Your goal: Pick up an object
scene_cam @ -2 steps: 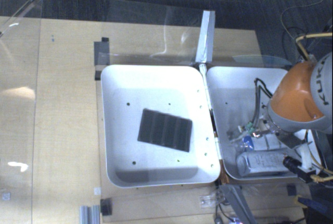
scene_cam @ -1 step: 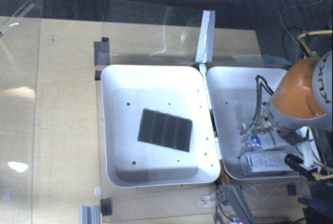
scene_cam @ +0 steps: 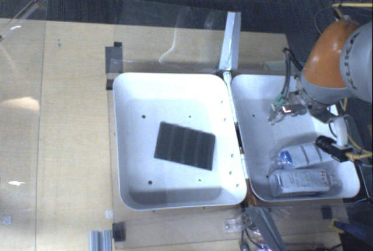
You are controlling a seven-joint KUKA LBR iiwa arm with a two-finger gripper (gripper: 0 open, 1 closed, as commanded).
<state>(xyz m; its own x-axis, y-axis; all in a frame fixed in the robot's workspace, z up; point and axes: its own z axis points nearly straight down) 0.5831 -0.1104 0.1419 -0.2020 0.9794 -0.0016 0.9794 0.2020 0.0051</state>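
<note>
A dark grey ribbed rectangular pad [scene_cam: 185,145] lies flat in the middle of the left bin [scene_cam: 134,98]. In the right bin [scene_cam: 253,127] a clear plastic bottle with a blue cap [scene_cam: 298,156] lies on its side near the front. A silvery packet [scene_cam: 303,181] lies just in front of the bottle. My gripper [scene_cam: 282,110] hangs over the back half of the right bin, behind the bottle and apart from it. It is too small here to read its state.
The arm's orange band [scene_cam: 326,57] and grey wrist reach in from the right above the right bin. A black cable fitting [scene_cam: 329,148] sits at that bin's right rim. A metal bar [scene_cam: 230,40] stands behind the divide between the bins.
</note>
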